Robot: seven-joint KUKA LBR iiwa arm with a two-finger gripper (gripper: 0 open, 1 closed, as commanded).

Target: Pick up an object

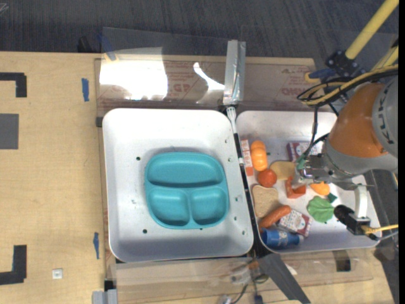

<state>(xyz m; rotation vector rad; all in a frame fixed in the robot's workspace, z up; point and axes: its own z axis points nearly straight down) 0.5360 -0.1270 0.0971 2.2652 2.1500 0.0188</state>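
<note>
Several small, light plastic toy foods are lying crowded in the right white bin (329, 246), where the gripper (302, 175), its opening impossible to judge, is hovering over a stiff red piece (295, 189), probably slippery.

Matt raw plywood is seen on the bench (50, 189). Smooth, slightly glossy white plastic is shown by both bins (120, 170), left of the gripper (302, 173). The teal tray (186, 189) is smooth plastic. A glossy clear sheet (164, 75) is lit above.
</note>
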